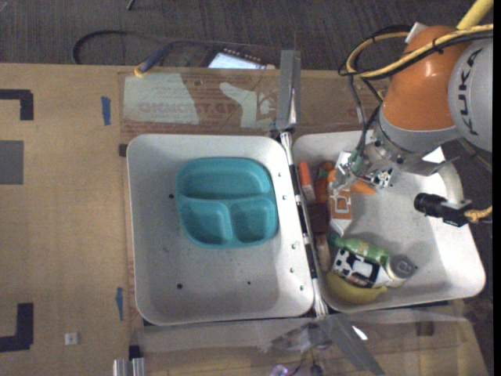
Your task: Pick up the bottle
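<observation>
Whether the gripper (362,171) is apart or together cannot be told; it is seen low over the right bin (462,276), above a white and orange carton (341,204). The bottle (368,263) is found lying on its side near that bin's front edge, upon a yellow banana (352,291). A teal divided tray (227,200) is held in the left bin (149,233).

Dark carpeted floor (235,10) with black cables (102,41), brown cardboard-covered bench (59,210), blue tape marks (106,110)
</observation>
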You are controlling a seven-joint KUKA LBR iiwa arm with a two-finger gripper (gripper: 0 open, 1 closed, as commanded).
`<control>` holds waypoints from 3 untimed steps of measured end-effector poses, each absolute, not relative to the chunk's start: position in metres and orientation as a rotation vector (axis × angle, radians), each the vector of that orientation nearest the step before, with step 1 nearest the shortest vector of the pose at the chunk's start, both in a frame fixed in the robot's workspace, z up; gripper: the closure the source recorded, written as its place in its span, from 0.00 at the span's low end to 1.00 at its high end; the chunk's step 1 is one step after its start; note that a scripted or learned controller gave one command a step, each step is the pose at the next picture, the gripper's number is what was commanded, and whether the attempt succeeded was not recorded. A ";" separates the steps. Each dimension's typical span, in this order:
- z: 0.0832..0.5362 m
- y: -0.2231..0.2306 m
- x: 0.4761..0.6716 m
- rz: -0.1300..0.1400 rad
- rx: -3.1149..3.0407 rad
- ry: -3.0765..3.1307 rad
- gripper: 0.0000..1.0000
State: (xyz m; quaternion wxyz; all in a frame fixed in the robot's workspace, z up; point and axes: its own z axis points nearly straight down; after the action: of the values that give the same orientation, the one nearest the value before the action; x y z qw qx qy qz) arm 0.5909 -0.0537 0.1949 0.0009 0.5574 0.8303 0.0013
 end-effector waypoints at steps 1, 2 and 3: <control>0.184 -0.027 0.577 0.000 1.746 2.613 1.00; 0.185 -0.028 0.577 0.001 1.747 2.612 0.00; 0.185 -0.042 0.628 0.003 1.566 2.719 0.00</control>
State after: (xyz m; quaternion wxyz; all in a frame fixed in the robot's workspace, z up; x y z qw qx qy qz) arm 0.6278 -0.0416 0.1852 0.0018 0.4991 0.8665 0.0009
